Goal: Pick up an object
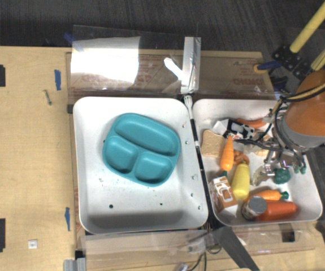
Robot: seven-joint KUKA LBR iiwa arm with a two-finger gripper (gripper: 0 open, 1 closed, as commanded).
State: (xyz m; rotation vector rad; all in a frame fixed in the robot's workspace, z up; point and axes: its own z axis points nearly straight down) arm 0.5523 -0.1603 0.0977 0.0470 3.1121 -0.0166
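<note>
**Visitor:** What's around you here?

**Arm:** A pale wooden counter (26, 168) under a dark floor, bearing two shallow white bins side by side. The left bin (94, 208) carries a teal divided plate (141, 148) and nothing I'm after. The right bin (312, 199) is the crowded one, and my claw (282, 165) hangs low over its right half, below my orange band.

**Visitor:** Have you got hold of anything?

**Arm:** I can't tell. My wrist and its cables cover the tip from this angle, so whether it is spread or closed on something isn't visible. A small dark green piece (281, 175) sits right at the tip, touching or very nearly so, but I won't claim it as gripped.

**Visitor:** What else could you take?

**Arm:** The yellow bottle-shaped toy (241, 180) lies just to the left of my claw as the camera sees it, its long axis running up and down the bin, with an orange carrot-like piece (227, 153) beside its upper end. Nearer the front wall, an orange carrot (276, 209) lies crosswise beside a grey-capped object (255, 206).

**Visitor:** Which matters most?

**Arm:** I judge the green piece: it is directly beneath me, so a straight descent suits it, while the yellow toy needs a sideways shift and a grip across its narrow width.
</note>
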